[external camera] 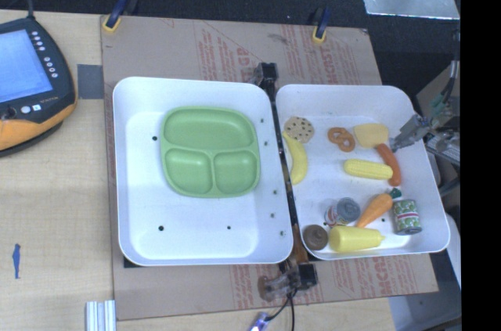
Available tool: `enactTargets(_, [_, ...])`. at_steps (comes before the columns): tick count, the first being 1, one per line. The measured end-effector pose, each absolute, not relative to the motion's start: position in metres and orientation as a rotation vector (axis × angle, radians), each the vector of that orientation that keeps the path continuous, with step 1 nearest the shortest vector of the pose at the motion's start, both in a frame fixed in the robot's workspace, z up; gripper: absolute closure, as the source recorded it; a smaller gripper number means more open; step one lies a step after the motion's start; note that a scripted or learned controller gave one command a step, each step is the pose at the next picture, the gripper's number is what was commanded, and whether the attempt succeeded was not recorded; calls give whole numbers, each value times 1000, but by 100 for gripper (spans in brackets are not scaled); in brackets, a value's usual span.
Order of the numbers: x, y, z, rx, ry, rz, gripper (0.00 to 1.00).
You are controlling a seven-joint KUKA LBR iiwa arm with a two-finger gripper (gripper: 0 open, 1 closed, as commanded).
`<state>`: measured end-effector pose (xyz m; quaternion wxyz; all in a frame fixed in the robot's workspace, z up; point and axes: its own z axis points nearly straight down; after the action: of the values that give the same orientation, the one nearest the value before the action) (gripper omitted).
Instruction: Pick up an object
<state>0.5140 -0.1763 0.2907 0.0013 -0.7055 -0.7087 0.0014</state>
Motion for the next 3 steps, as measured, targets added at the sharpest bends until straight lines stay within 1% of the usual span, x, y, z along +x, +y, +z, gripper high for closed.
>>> enactTargets(1, [595, -192, 186, -2210, -2227, 9, 0])
enactTargets(2, [544, -212, 105, -2214, -2225, 6, 0])
enactTargets(3, [544, -214, 116, -2209, -2230, 10, 100])
